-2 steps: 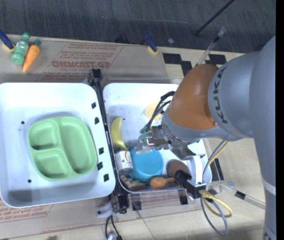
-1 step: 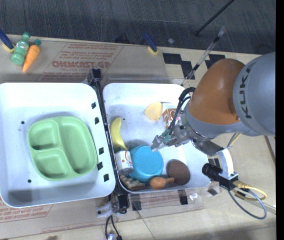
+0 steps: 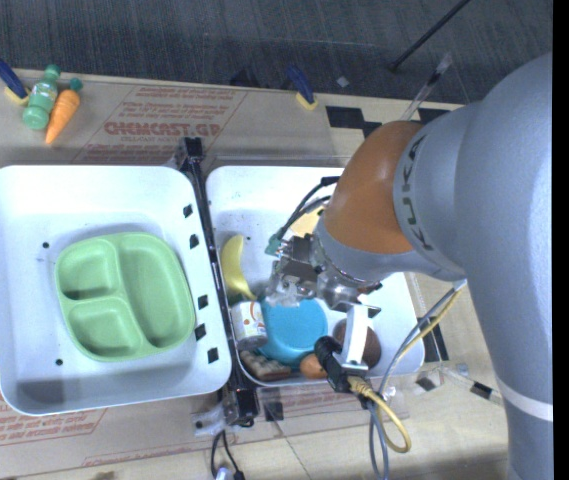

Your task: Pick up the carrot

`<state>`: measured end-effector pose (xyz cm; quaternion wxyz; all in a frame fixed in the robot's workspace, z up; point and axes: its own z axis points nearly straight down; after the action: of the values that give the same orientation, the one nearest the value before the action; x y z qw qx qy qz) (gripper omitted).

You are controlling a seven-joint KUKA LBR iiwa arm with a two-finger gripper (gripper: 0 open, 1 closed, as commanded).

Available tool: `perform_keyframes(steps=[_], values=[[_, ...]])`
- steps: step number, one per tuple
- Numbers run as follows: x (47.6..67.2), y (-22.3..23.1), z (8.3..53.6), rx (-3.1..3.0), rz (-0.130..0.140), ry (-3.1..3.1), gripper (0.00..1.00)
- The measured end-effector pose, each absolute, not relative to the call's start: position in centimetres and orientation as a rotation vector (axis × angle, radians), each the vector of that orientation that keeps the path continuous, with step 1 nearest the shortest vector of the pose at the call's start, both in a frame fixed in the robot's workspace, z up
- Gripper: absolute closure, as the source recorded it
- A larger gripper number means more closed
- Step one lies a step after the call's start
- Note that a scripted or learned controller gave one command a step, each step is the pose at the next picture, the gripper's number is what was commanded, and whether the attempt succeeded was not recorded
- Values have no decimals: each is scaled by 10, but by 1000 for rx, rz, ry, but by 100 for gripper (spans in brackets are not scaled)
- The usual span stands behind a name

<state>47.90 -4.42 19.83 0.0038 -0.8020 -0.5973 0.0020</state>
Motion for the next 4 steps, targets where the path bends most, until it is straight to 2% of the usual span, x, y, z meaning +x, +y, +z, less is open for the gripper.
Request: perform_keyframes(steps=[1,2,3,4], values=[[490,-39,368,-2151,2,-2293,100],[486,52,218,-2213,19,-2211,100],[494,-115,251,-2129,12,-2312,100],[496,-19,213,-2053,5,-2368,100]])
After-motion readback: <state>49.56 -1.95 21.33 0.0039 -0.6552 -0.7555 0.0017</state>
